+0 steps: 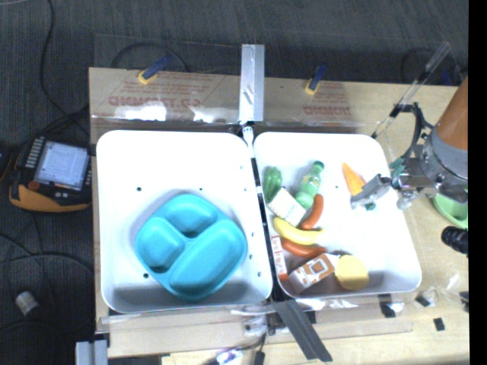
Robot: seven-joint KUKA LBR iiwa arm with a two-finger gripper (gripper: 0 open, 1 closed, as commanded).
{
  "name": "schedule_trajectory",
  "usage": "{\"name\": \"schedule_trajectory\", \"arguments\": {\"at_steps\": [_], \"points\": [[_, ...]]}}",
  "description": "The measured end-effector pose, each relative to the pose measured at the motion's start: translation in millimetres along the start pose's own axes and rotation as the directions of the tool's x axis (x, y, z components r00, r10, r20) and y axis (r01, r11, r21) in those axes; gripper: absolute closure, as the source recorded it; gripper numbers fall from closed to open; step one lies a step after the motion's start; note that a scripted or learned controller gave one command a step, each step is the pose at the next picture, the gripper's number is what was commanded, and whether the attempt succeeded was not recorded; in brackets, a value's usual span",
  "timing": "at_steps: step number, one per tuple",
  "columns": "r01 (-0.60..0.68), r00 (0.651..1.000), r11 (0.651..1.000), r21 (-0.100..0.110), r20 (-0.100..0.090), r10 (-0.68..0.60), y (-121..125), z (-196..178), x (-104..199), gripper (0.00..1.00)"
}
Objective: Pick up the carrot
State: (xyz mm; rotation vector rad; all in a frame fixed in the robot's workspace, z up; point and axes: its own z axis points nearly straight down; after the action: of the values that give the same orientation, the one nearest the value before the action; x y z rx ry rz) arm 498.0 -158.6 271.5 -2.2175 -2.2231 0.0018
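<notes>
Robotics lab: bench (426, 101) w/ white bins (122, 158), floor cables (46, 6)

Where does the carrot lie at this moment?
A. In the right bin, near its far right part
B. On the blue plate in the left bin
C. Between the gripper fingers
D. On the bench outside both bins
A: the carrot lies on the floor of the right bin, just beside the gripper, not between its fingers.

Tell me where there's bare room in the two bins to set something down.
Left bin: bare floor along its back and left side, around the blue divided plate. Right bin: a free patch at the right, between the carrot, the end effector and the yellow block. Crowded along the divider, where the banana, green bottle and carton pile up.
</notes>
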Motion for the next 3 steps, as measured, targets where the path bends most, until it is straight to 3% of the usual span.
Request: {"name": "schedule_trajectory", "arguments": {"at_steps": [1, 2, 3], "points": [[-0.063, 0.998, 0.998, 0.002, 0.002, 0.063, 51.5, 79.6, -38.2, 0.0], [0.052, 0.999, 0.999, -0.001, 0.0, -0.052, 55.4, 177.6, -9.6, 0.0], [0.017, 1.0, 1.0, -0.003, 0.002, -0.017, 125.5, 130.1, -62.8, 0.0]]}}
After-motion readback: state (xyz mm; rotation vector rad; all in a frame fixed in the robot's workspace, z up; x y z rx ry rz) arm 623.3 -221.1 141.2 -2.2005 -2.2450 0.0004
